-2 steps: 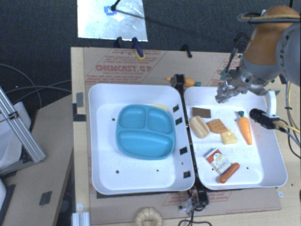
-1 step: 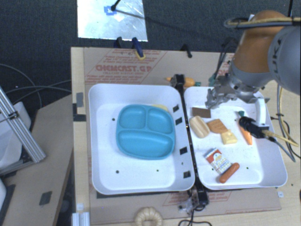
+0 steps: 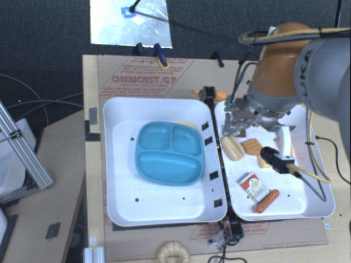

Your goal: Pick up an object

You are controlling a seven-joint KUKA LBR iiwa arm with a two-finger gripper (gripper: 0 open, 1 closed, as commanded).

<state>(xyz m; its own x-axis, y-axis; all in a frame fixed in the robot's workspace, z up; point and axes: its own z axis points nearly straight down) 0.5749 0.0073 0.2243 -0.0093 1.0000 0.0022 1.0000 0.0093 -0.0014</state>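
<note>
Nearest the camera, a reddish sausage-shaped toy (image 3: 267, 200) lay low in the right white bin (image 3: 315, 204). Just below the claw (image 3: 235, 126), a tan bread-roll toy (image 3: 231, 147) lay slanted; the claw's state I could not tell.

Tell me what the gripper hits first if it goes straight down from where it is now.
Probably the bread roll in the right bin, just below the gripper; depth is unclear, so it may meet bare bin floor beside it.
</note>
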